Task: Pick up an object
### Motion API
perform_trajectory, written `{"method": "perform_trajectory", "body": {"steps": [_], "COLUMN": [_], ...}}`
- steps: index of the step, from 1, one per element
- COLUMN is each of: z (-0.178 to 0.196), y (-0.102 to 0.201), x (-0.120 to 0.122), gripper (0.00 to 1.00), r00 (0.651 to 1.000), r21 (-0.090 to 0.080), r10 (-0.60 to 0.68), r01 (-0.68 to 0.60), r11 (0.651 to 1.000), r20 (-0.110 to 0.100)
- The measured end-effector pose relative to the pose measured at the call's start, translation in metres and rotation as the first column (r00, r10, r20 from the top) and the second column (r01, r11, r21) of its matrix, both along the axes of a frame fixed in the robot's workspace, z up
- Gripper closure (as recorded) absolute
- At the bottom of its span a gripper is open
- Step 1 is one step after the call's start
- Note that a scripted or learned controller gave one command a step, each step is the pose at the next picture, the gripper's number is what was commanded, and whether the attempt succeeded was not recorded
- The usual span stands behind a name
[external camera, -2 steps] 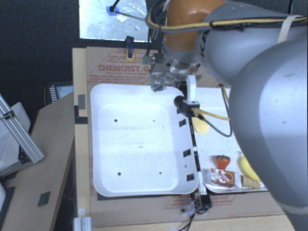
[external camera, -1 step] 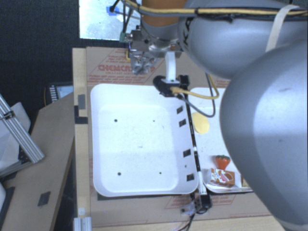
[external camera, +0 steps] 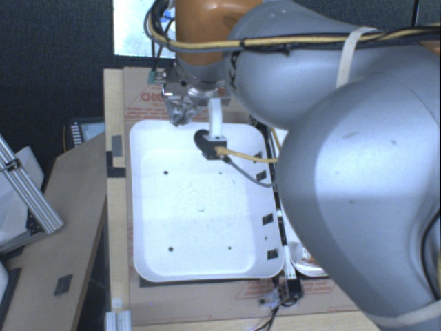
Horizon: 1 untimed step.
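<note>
hand [external camera: 180,116] at far rim of white bin [external camera: 200,254]

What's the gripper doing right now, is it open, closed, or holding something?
Gripper: cannot be told. It hangs over the far rim of the left bin.

One white bin [external camera: 200,212] in full view, perhaps another's edge [external camera: 303,257].

Dark wall [external camera: 55,40]; bright panel [external camera: 134,19], cardboard-covered bench [external camera: 117,205]
</note>
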State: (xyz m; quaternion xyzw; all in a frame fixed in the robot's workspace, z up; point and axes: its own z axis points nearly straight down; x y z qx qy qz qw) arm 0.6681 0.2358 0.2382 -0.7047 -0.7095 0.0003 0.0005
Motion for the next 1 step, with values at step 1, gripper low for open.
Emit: {"method": "perform_trajectory", "body": {"steps": [1], "z": [-0.0910], "y": [-0.0956], "x": [-0.0001], "gripper": [1.00], "r00": [1.000], "r21": [-0.003], "r10": [-0.012], "r01": [0.012], "r11": [1.000], "r20": [-0.004]}}
